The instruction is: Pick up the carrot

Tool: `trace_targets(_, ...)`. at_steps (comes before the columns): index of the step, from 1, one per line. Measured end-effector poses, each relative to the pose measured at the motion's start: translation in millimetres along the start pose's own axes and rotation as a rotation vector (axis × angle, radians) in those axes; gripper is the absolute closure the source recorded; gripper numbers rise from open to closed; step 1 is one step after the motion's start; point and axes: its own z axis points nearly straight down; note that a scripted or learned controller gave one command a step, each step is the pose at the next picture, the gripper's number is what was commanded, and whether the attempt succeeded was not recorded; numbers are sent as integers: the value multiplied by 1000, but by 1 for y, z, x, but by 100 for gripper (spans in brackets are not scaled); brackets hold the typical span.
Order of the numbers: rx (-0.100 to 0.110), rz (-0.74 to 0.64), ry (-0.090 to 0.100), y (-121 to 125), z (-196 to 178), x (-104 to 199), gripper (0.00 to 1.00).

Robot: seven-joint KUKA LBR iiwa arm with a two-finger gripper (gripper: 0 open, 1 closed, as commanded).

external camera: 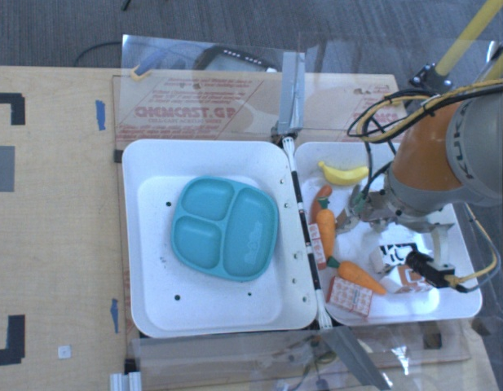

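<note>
Two orange carrots lie in the right bin (467, 304). One carrot (325, 233) lies lengthwise near the bin's left wall, under a small orange-red piece (322, 195). The other carrot (362, 277) lies slanted nearer the front, its green end to the left. My gripper (354, 212) hangs low over the middle of the right bin, just right of the first carrot and above the second. No carrot is visibly in its grasp. The grey wrist with the orange band (426, 165) hides the bin floor behind it.
A yellow banana (342, 172) lies at the back of the right bin. A red-and-white packet (315, 243), a pink patterned box (350, 296) and small printed items (398, 253) crowd the carrots. The left bin (145, 218) holds a blue divided plate (227, 228).
</note>
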Motion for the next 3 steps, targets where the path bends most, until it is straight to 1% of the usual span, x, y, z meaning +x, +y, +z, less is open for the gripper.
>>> trace_targets(1, -1, 317, 3, -61, -1, 5, 0)
trace_targets(2, -2, 320, 3, -61, -10, 4, 100)
trace_targets(3, -2, 319, 3, -61, -10, 4, 0)
